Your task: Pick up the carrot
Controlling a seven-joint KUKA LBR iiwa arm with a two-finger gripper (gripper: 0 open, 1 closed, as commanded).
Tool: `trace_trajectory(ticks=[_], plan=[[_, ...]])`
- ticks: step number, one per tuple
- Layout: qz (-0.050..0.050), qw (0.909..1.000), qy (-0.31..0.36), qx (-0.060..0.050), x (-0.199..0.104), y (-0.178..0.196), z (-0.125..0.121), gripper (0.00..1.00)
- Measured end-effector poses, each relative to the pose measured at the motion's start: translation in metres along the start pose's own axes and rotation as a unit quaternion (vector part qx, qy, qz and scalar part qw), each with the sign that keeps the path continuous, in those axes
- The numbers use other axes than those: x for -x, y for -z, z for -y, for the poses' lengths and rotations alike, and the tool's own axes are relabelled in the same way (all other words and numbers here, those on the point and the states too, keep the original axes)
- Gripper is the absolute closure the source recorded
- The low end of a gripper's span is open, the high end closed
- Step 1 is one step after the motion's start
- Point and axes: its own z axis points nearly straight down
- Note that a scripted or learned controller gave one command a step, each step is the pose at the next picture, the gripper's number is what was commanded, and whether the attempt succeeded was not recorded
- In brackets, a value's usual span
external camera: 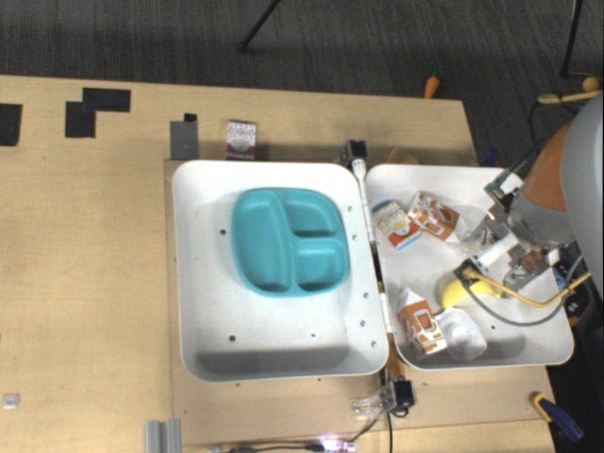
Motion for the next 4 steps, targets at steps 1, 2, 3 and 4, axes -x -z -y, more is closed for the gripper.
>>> trace_trajectory(ticks=[1,2,3,4], plan=[[0.0,1.0,0.001,0.0,0.0,0.0,0.0,0.0],[0.0,1.0,0.001,0.0,0.0,0.0,0.0,0.0],[-0.002,1.0,-0.003,0.004,0.072,0.083,-0.003,0.0],[-0.002,1.0,0.005,0.002,0.067,0.09,0.0,1.0]])
